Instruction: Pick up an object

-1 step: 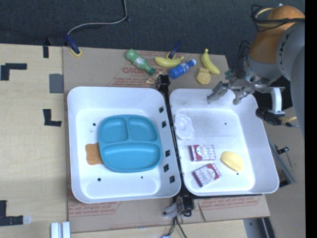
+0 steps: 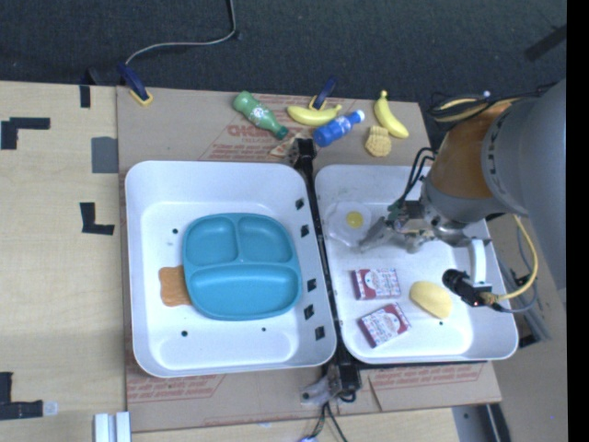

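Objects for picking lie in the right bin [image 2: 479, 343]: two red-and-white cartons [image 2: 375, 284] [image 2: 385, 324], a yellow lemon-like piece [image 2: 431, 299] toward the front right corner, and a small yellow disc [image 2: 354, 219] near the rear left. The gripper [image 2: 375, 238] hangs low over the bin's rear half, fingers pointing left and slightly parted, nothing between them. It sits just beside the disc, apart from the cartons, with bare bin floor around it. The left bin [image 2: 147, 191] holds a blue divided plate [image 2: 242, 265] over an orange piece [image 2: 171, 286]. Behind the bins, along the worktop's [image 2: 55, 274] rear edge, lie a green bottle [image 2: 259, 114], two bananas [image 2: 313, 114] [image 2: 390, 116], a blue bottle [image 2: 337, 128] and a corn piece [image 2: 377, 141].
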Robot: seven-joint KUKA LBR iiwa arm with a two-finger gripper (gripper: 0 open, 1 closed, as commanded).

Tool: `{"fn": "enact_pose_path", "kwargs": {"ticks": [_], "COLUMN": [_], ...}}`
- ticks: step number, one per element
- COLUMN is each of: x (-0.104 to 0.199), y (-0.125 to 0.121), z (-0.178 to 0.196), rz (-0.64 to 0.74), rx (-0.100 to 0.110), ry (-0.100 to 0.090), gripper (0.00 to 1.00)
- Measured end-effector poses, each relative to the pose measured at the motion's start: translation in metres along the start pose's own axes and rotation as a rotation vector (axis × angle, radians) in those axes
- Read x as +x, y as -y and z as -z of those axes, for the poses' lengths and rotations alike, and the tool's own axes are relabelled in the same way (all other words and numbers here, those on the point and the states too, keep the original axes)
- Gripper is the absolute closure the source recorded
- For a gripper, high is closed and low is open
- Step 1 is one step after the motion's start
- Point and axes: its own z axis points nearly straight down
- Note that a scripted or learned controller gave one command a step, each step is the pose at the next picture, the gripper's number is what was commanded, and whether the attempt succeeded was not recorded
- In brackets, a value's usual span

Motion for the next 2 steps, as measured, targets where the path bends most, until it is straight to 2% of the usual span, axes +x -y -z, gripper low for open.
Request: {"fn": "enact_pose_path", "kwargs": {"ticks": [1,2], "x": [0.028,0.044], "y": [0.060,-0.046], "z": [0.000,0.000], "rz": [-0.001,0.001], "rx": [-0.002,-0.003], "ry": [0.001,0.001], "gripper": [0.00,0.00]}}
